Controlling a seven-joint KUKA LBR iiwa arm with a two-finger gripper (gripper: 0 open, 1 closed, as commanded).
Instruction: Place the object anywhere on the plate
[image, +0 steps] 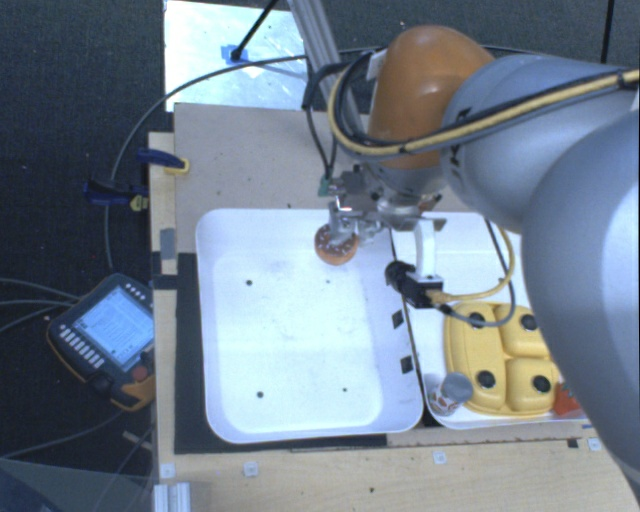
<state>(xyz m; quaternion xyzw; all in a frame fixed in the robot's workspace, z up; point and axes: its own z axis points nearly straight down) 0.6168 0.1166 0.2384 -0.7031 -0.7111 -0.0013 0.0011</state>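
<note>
Object (335, 245) at left bin's (230, 330) far edge

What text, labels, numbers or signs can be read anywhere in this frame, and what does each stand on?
No text in this frame can be read.
Handheld pendant left of the bench: its lit screen shows content, too small and blurred to read.
Left white bin, yellow sectioned plate in the right bin, round brown object below the gripper: no lettering visible.
Arm's orange band: no marking visible.
</note>
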